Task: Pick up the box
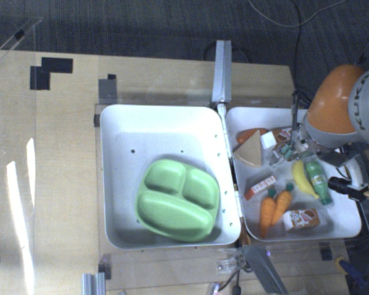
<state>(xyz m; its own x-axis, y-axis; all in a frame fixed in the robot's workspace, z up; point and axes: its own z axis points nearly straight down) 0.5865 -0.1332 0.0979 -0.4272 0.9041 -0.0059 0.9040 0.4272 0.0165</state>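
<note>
The small flat cardboard box with the orange and white print [301, 219] is lying on its broad face in the front part of the right white bin [350, 227], just beside the two orange toy carrots [274, 208]; it is looking light and stiff, with smooth faces, so I judge that taking it across the narrow sides is safest; the gripper [288, 150] is hanging over the rear of this bin, and whether it is released or clenched I cannot tell; the left white bin [120, 134] is holding a green sectioned plastic tray [178, 200]; a yellow banana [302, 180] and a green bottle [317, 180] are lying near the box
</note>
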